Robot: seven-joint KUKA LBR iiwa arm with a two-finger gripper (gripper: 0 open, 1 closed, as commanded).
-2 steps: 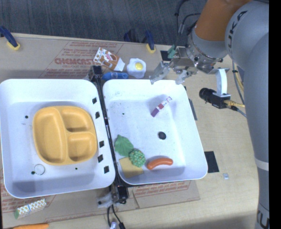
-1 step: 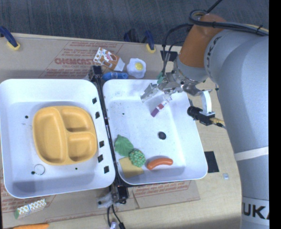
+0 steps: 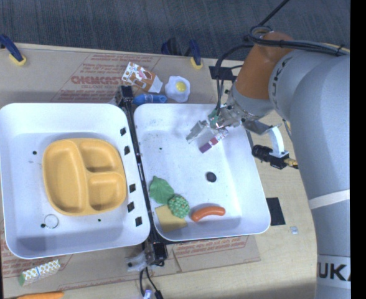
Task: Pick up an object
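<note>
1. Nearest the camera, at the bottom edge of the view, a small patterned packet (image 3: pixel 40 271) lies on the table (image 3: pixel 282 229) just outside the front rim of the left bin (image 3: pixel 9 167).
2. In the right bin (image 3: pixel 248 185), the front corner is crowded: a yellow block (image 3: pixel 166 217), a green leafy piece (image 3: pixel 160 189) and a bumpy green ball (image 3: pixel 178 205) sit touching one another against the wall shared with the left bin, and an orange sausage (image 3: pixel 207 212) lies just to their right, close to the front rim.
3. The left bin holds a yellow divided tray (image 3: pixel 83 174), which takes up most of its floor.
4. The middle of the right bin is bare white floor apart from a small dark spot (image 3: pixel 211 177), so there is open room there between the front cluster and the gripper.
5. The gripper (image 3: pixel 206 132) hangs over the far half of the right bin, near its right wall, under the orange band of the arm (image 3: pixel 307 104). A small object with a purple end (image 3: pixel 208 144) is right at the fingers, but I cannot tell whether the fingers are apart or closed, nor whether they grip it.
6. Beyond the far rims, on the table, lie a printed snack packet (image 3: pixel 137 75), a blue item (image 3: pixel 149 98) and a white-and-yellow piece (image 3: pixel 178 88), all close to the bins' far edge.
7. Blue clamps (image 3: pixel 12 48) pin the cardboard sheet at the table's far edge.
</note>
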